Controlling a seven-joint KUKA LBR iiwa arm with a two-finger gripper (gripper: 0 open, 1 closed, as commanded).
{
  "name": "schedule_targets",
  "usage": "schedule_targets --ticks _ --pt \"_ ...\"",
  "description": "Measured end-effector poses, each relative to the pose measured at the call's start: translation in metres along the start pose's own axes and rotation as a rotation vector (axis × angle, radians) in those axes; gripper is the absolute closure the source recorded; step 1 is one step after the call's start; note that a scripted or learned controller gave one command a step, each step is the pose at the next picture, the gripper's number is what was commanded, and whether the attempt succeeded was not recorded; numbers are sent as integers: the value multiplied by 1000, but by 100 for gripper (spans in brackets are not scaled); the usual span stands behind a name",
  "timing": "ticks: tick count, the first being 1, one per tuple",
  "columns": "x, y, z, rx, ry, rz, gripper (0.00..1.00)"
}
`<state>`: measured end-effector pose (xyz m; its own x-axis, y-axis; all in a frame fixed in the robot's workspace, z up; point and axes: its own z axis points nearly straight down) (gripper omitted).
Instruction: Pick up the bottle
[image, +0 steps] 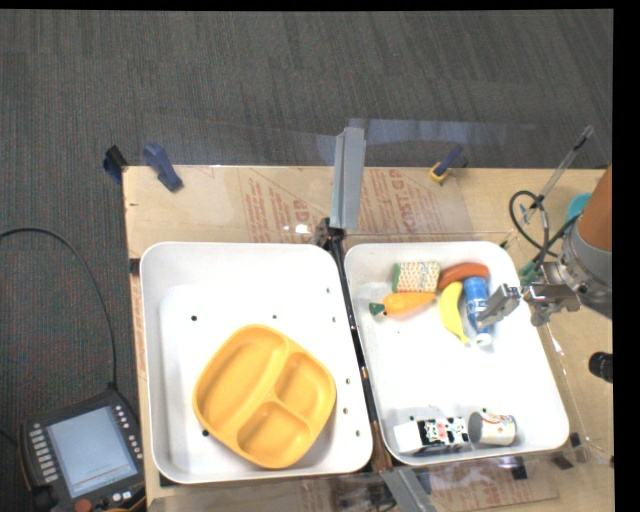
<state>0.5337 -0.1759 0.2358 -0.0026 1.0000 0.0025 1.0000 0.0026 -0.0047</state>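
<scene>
The bottle (475, 302) is small, blue and clear with a white cap, and lies in the right bin (455, 385) near its back right. It rests against a yellow banana (452, 310). My gripper (521, 301) reaches in over the bin's right rim and is open. Its left finger (497, 304) is at the bottle's right side, and the right finger (545, 302) is out by the rim. The bottle lies just outside the gap between the fingers, and the gap holds nothing.
Crowded beside the bottle are a carrot (408, 303), a red sausage (463, 272) and a waffle-like block (417, 275). A can (492, 428) and a small box (432, 432) lie at the bin's front. The left bin (170, 290) holds a yellow divided plate (265, 395).
</scene>
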Motion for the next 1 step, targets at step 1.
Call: schedule_targets --ticks 1 --pt "-35 50 -81 -4 -2 -123 0"
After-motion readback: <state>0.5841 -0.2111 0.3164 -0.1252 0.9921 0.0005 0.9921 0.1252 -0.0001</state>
